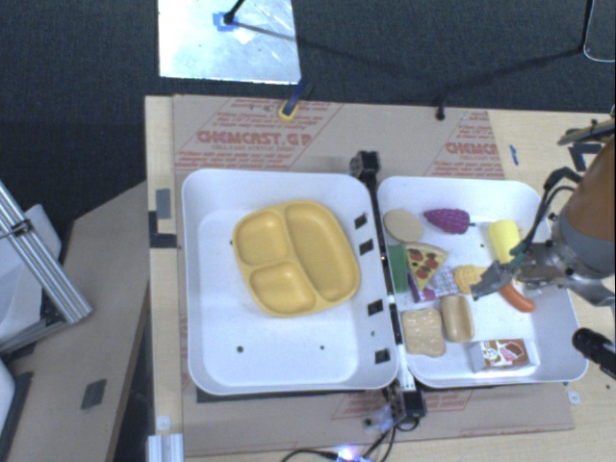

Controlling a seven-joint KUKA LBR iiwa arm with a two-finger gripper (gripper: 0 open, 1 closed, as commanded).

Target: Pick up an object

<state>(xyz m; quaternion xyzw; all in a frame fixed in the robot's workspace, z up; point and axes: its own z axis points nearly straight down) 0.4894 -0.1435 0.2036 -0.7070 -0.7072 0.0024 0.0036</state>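
Locate the gripper [493,282] low over the right bin [553,200], reaching in from the right edge of the view. You cannot tell from this view whether it is spread or closed, and nothing is visibly clamped in it, so treat the grasp as not made.

Nearest item: the orange sausage-shaped piece [518,298] lies just beside the tip, on its right and slightly toward the front of the bench. Its long axis runs on a diagonal, and part of it is hidden under the tool. Judge this the most likely target, since it needs the shortest correction.

Next, the small yellow lump [467,278] sits just to the left of the tip, touching or nearly touching it. The yellow corn cob [503,239] stands beyond the tip, toward the back, with its long axis roughly front to back.

Further left you find the hot dog bun [456,318] and the bread slice [422,332], then the pizza slice [423,260]. The purple grape cluster [447,220] lies far back and left.

The left bin [212,345], holding the yellow divided plate [294,256], lies well apart from the tool
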